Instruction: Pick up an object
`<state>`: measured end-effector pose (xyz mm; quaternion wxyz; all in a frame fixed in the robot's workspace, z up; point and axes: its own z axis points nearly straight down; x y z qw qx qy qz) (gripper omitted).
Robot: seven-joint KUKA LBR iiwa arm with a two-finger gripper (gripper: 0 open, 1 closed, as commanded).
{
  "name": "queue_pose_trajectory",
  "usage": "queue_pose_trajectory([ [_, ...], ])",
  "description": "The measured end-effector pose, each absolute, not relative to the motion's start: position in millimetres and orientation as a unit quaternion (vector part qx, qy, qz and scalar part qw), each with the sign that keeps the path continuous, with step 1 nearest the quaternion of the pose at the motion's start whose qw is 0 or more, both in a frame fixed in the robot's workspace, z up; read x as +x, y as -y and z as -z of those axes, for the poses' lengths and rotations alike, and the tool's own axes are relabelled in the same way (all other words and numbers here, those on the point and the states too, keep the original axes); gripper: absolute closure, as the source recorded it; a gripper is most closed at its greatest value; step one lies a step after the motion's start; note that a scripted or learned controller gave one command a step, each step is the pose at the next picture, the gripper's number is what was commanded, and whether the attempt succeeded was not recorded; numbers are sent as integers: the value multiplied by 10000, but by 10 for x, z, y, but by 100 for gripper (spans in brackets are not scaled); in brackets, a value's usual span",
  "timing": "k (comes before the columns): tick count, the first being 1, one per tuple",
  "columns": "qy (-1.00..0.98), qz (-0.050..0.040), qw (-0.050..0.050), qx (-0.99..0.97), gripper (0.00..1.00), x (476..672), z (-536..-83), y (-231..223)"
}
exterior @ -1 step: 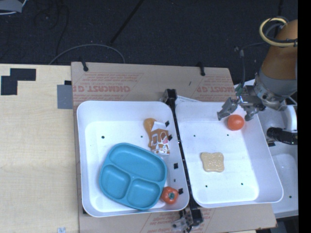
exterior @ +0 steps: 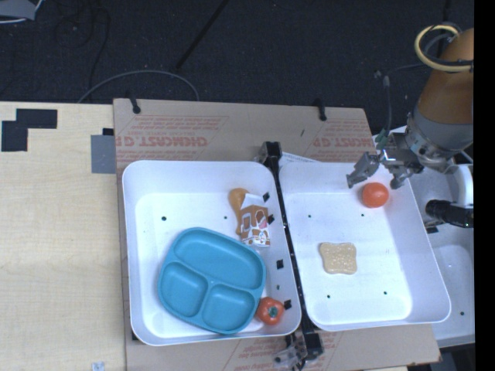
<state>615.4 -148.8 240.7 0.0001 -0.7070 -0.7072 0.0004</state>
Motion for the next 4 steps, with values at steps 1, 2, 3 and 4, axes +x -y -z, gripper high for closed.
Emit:
queue_pose_trajectory([
  [1, 7071, -24, 35, -7071, 0, 6154, -1765, 1505],
  [2, 7086, -19, 30, -7056, 0, 6241, -1231, 1455],
  [3, 7079, -18, 26, -7063, 0, 6233, -851, 1440],
  [4, 7076, -13, 16, -7067, 100, 6240, -973, 1447],
])
